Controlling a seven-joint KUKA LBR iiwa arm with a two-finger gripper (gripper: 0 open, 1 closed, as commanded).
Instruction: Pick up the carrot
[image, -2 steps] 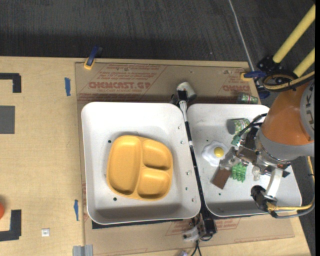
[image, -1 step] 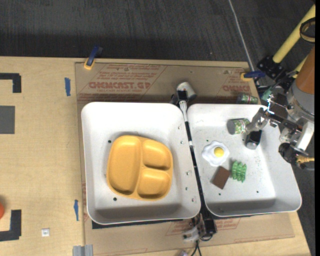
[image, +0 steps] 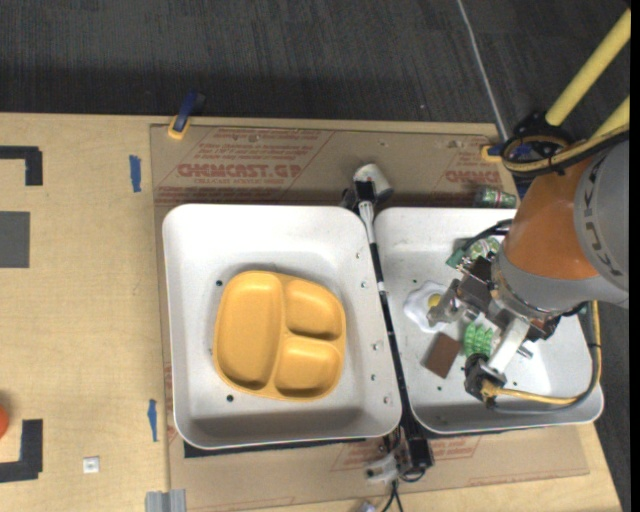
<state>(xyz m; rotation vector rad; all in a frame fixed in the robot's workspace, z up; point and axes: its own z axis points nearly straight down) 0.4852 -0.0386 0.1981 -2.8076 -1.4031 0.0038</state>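
My gripper (image: 478, 328) hangs low over the middle of the right bin (image: 560, 395), below the grey wrist and its orange band (image: 545, 240). Right beside it lie a green ridged item (image: 478, 340) and a brown block (image: 440, 355), the block just to its left. A pale, clear-looking piece with a yellow spot (image: 428, 300) sits further left, near the bin's wall. The arm hides much of the bin floor beneath it.
The left bin (image: 190, 260) holds a yellow divided plate (image: 280, 332). A yellow cable (image: 530, 400) trails along the right bin's front. A small orange-red thing (image: 3, 422) lies at the bench's far left edge.
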